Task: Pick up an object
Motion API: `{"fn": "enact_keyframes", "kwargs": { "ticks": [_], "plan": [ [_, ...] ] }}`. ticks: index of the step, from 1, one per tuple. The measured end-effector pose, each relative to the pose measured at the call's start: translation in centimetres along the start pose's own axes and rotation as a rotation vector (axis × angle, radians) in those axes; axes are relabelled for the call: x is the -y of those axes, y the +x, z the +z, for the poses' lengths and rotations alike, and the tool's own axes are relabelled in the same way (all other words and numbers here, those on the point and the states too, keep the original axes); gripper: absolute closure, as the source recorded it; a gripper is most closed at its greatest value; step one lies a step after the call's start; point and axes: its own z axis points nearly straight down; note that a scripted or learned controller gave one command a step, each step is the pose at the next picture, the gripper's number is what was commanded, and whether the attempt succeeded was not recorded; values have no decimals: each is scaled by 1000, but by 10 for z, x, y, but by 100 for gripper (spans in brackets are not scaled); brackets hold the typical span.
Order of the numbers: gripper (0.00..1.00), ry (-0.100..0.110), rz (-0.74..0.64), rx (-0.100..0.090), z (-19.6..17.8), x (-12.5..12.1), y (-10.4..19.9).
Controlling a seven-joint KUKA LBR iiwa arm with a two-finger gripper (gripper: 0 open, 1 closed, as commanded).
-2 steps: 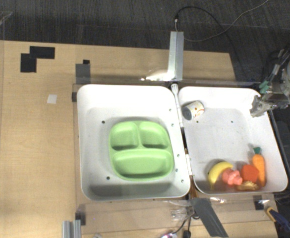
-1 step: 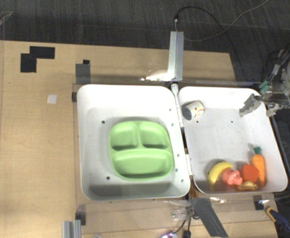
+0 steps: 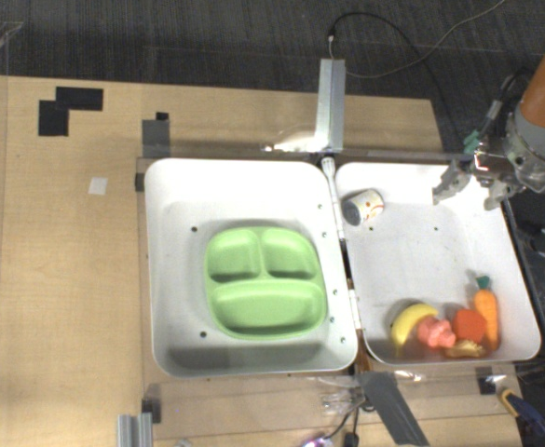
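Nothing is picked up yet — my hand (image 3: 471, 185) hangs spread and bare over the right bin's (image 3: 412, 259) far rim. The banana (image 3: 410, 321) and carrot (image 3: 485, 311) lie untouched at its near side — the whole grasp remains.

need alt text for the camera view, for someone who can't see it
A grey robot arm reaches in from the right, its gripper hovering over the far right corner of the right white bin, which holds a small cup on its side and toy foods including a banana and carrot. The left white bin holds a green divided plate.

bench (image 3: 58, 250): pale wood | on it: left bin (image 3: 174, 250), right bin (image 3: 412, 250) | black patches (image 3: 67, 110), possibly tape
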Motion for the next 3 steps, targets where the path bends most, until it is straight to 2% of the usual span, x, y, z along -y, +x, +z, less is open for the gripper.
{"fn": "enact_keyframes", "kwargs": {
  "ticks": [1,2,3],
  "plan": [
    [0,0,-42,0,-25,12,17],
    [0,1,-98,1,-27,21,1],
    [0,3,-90,0,56,-45,54]
  ]
}}
